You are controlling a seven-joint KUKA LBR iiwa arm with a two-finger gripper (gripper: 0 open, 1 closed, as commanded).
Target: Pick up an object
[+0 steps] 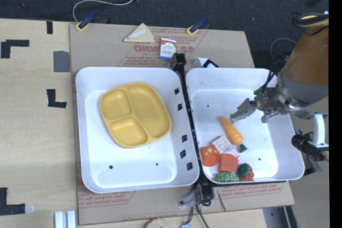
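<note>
The right bin [267, 80] holds an orange toy carrot [232, 131] near its middle. At its front lie a white packet [223, 144], a red tomato [209, 156], a red block [228, 162], green peas [227, 176] and a strawberry [245, 171]. My gripper [250, 116] hangs over the right bin, just right of and beyond the carrot. It is open, with nothing between its fingers. One fingertip [235, 115] points left, close above the carrot's top end.
A yellow three-part plate [134, 114] lies in the left bin [88, 168]. Behind the bins sit a small red and white box [168, 49], a tan wedge [140, 33] and two clamps. A black divider [184, 115] runs between the bins.
</note>
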